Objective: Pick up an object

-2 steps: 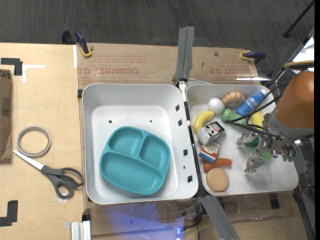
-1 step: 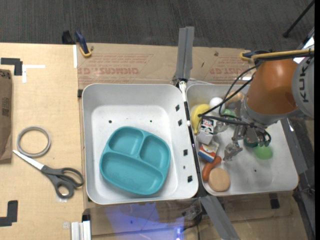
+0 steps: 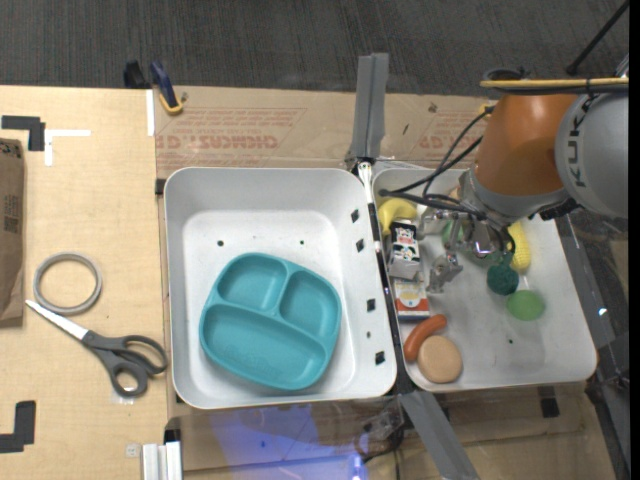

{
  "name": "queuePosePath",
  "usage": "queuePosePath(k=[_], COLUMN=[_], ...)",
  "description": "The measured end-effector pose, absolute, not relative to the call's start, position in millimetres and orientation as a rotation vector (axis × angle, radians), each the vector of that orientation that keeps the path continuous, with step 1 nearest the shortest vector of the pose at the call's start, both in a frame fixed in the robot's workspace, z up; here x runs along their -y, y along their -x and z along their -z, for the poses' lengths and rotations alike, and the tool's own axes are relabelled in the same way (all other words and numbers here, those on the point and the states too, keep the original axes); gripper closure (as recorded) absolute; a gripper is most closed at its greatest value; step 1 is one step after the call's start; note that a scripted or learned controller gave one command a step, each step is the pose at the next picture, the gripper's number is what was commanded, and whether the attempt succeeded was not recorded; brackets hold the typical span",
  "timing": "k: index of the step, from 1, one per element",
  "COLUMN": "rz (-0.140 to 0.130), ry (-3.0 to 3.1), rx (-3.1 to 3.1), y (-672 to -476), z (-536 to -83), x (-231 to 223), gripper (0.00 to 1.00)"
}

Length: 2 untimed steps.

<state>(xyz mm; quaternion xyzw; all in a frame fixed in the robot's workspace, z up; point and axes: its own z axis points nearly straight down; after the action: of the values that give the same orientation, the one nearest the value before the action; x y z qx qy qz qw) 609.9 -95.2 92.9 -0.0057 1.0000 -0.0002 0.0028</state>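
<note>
Toys (image 3: 440, 358): smooth, rounded | bin (image 3: 560, 363): white | claw (image 3: 452, 260): metal

Two white bins (image 3: 262, 193), one teal plate (image 3: 270, 318), one pair of scissors (image 3: 105, 348), one tape roll (image 3: 67, 281), two green balls (image 3: 503, 280).

Your worktop (image 3: 90, 168) is carrying two white bins (image 3: 260, 193), scissors (image 3: 105, 346) and a tape roll (image 3: 67, 282) lying left.
</note>
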Motion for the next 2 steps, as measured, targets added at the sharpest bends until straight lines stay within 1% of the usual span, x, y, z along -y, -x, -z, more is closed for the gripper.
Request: queuePosePath(k=[1,2], rz=[0.001,0.002], ry=[0.103,0.106], rx=[-3.136,-3.132], y=[-558.6,-560.2], z=[-95,-105], x=[163,162], gripper=[0.00,1.00])
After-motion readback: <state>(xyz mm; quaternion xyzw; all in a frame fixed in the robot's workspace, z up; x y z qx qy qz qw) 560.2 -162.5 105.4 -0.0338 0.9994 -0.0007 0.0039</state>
